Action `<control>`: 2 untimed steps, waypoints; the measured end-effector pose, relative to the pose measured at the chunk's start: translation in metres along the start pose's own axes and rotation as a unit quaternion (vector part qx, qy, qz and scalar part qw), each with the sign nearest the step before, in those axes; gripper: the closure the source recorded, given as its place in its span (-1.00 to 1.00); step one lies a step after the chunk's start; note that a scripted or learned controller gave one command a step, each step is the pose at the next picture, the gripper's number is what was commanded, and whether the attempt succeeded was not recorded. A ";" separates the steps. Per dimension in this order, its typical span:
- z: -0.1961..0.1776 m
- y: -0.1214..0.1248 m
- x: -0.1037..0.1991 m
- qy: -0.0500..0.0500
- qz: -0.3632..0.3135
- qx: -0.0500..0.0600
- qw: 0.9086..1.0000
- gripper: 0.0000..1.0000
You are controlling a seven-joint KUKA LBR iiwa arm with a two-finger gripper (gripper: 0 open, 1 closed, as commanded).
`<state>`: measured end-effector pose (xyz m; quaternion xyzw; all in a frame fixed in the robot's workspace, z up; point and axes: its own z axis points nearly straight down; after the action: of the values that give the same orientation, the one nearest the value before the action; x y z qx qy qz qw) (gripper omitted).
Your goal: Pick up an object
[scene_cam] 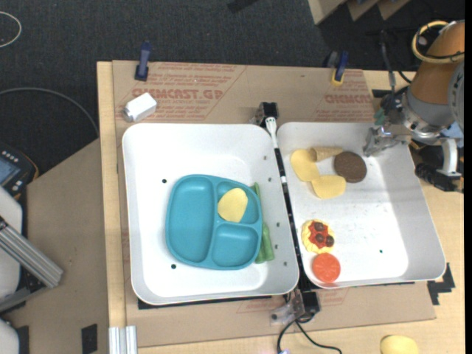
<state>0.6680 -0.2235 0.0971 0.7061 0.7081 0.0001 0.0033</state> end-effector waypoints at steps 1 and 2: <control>0.012 -0.002 0.000 0.002 0.001 0.003 1.000 1.00; 0.000 0.000 0.000 0.000 0.000 0.000 1.000 1.00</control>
<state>0.6679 -0.2236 0.0971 0.7063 0.7079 0.0002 0.0029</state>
